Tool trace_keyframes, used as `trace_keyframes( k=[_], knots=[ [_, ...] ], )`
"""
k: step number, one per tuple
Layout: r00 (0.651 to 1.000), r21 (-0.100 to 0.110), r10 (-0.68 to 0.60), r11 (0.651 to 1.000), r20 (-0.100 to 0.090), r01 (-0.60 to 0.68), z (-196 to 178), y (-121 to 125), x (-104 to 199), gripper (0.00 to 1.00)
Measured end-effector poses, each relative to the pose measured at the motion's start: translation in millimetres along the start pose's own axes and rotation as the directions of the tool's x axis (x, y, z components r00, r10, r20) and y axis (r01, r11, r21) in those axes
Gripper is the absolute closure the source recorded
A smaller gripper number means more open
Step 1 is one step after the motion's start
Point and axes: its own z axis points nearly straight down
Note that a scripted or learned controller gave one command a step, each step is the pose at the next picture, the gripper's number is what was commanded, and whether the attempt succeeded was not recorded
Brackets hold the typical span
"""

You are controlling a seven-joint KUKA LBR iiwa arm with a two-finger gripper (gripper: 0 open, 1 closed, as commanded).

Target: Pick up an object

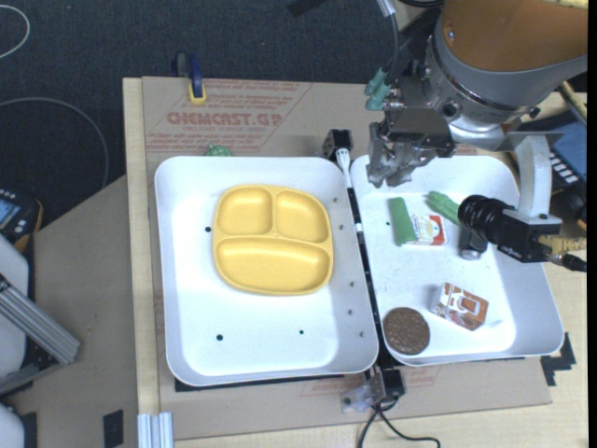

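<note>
arm [494, 73] is cut off at the top edge, just the wrist end shows, and I can't tell how the jaws stand, it's all grey clutter there. Green stick [442, 203] is half hidden. Count: two bins, one yellow plate [273, 239] in the left bin [187, 278], four things in the right bin [508, 259]: the stick, green packet [413, 222], brown disc [407, 330], orange box [462, 306]. Gripper [394, 171] points down over the right bin's far left corner

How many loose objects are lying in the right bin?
4: a green-and-white packet near the middle, a green stick beside it, a brown disc at the near edge, a small brown packet to its right. The arm may hide others.
</note>
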Motion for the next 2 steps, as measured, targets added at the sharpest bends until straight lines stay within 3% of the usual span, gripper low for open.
trace_keyframes(
  k=[1, 2],
  knots=[
    [1.000, 0.003, -0.002, 1.000, 0.001, 0.002, 21.1, -1.4, 56.9, 1.00],
    [1.000, -0.003, 0.001, 1.000, 0.000, -0.001, 8.8, -0.6, 54.5, 1.00]
  ],
)
